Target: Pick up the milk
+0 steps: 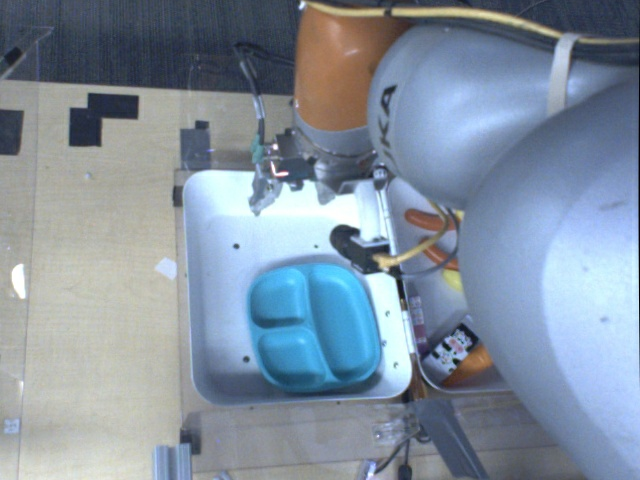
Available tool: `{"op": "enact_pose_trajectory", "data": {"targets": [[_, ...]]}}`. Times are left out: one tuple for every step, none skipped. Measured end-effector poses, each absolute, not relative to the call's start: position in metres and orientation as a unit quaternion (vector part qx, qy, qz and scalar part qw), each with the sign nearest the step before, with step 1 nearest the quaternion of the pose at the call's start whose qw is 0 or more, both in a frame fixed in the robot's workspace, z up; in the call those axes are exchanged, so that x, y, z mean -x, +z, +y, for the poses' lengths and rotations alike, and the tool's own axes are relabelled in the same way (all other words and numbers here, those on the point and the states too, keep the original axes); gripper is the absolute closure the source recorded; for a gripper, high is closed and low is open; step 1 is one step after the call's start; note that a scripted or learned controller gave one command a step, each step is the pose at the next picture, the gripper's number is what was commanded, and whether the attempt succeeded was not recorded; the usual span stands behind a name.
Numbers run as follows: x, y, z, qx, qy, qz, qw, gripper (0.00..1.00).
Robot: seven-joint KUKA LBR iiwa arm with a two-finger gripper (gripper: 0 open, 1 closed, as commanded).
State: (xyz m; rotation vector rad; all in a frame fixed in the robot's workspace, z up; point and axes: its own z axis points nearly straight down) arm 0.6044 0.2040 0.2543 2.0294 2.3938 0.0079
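End effector (263, 186): small, metallic, glinting, under the orange band of the smooth grey arm, poised at the far left corner of the left-hand shallow white plastic bin (200, 298), close above its rim. Spread or pressed together: cannot tell from this slant.

Furthest left, pale tan worktop (90, 268), flat and matt, printed with blocky black square marks (100, 118) near its far edge.

Next, the left bin itself: smooth walls, rounded corners, a few tiny dark dots on the floor. In its near half, close to the right wall, a glossy turquoise plastic plate (315, 326), rounded-square, moulded into three compartments, flat on the bin floor and well apart from the end effector.

Further right, beyond the shared wall, the right-hand shallow white bin (428, 373), largely hidden under the bulk of the arm. In its far part, a shiny orange elongated thing (432, 220); below that, a scrap of yellow (455, 278), shape unclear.

In the near part of the right bin, the small boxy milk carton with black-and-white cow patches (455, 345), tilted, touching a rounded orange thing (476, 364) and partly covered by the arm. Well apart from the end effector: in the other bin, to the right and nearer the camera.
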Motion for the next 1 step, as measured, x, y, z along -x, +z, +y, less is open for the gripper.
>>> {"op": "enact_pose_trajectory", "data": {"targets": [[-0.5430,0.1353,0.2311,-0.761,0.0002,0.649,0.000,0.00]]}}
